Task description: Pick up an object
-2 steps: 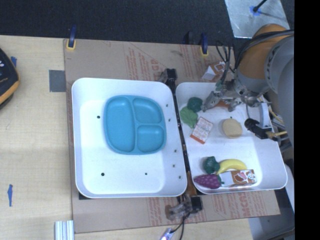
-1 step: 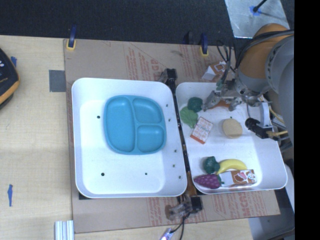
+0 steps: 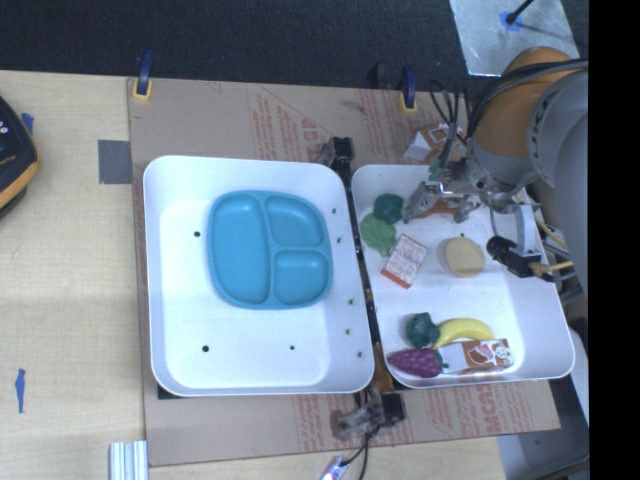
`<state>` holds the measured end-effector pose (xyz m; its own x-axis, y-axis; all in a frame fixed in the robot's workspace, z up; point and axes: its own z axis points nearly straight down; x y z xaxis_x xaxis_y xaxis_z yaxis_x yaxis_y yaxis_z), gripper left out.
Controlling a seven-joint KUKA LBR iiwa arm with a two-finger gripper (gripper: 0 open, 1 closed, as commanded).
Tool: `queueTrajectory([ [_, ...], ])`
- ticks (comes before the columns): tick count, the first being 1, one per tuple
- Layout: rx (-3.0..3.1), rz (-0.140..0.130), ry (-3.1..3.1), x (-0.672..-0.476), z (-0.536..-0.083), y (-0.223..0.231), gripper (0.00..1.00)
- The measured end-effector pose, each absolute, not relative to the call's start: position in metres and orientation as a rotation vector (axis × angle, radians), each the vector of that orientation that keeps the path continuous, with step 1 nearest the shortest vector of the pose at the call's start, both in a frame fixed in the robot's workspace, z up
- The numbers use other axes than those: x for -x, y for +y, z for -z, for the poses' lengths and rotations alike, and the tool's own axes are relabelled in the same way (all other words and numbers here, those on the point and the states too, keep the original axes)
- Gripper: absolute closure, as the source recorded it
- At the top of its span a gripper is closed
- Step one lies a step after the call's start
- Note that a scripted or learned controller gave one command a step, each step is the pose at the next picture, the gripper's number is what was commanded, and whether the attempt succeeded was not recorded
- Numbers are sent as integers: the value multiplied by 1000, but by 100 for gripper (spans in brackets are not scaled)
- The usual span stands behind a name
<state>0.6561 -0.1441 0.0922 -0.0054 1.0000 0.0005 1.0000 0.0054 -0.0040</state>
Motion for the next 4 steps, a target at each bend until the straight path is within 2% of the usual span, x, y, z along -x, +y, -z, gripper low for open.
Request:
queueTrajectory([
  [2, 2215, -4, -2224, -656, -92, -139, 0],
  [3, 2218, -2, -2224, -656, -92, -176, 0],
  [4, 2216, -5, -2224, -600, -92, -212, 0],
])
